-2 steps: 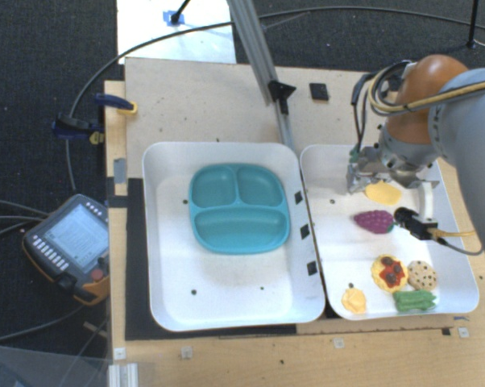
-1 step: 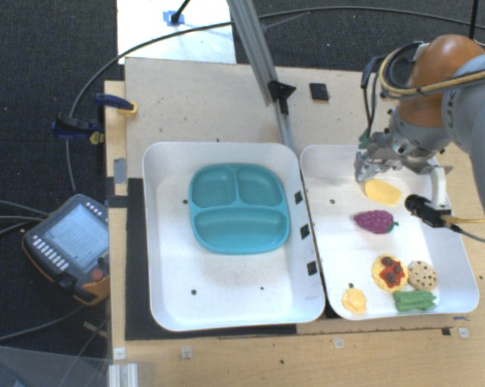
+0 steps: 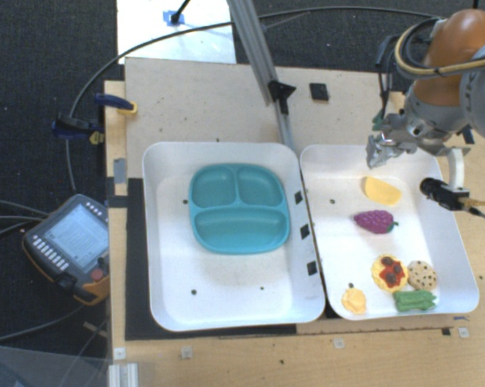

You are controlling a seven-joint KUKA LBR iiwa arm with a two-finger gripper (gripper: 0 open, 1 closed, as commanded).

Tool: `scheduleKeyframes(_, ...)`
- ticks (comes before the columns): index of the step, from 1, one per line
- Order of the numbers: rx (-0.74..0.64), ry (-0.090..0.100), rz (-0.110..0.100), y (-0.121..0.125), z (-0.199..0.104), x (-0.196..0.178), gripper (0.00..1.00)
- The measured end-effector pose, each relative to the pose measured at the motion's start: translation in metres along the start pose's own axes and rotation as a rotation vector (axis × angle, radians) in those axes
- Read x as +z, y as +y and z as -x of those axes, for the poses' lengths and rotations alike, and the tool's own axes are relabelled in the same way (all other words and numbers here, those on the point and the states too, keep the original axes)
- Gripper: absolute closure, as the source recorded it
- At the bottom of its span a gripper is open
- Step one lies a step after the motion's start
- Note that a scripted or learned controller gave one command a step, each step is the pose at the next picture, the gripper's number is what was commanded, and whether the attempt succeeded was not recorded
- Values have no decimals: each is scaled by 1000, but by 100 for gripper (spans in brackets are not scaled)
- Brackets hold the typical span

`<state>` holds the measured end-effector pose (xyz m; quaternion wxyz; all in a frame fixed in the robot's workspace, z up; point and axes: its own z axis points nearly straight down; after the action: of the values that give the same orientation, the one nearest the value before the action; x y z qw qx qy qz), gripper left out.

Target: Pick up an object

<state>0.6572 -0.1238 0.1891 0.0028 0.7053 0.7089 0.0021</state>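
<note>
Knobbly green toy [image 3: 414,300] beside round speckled cookie [image 3: 421,275] in white bin [image 3: 460,252].

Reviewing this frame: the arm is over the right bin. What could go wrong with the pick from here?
The pincer hovers near the bin's far rim, beside rather than over the yellow piece; a straight descent might miss it or clip the rim. The yellow piece looks flat, so fingers may slide off. The pizza, cookie and green piece sit clustered; a grasp there could catch two.
</note>
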Motion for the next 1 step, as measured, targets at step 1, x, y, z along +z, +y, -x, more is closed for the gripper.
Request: scheduleKeyframes(1,-1,0,-1,2,0,-50,100)
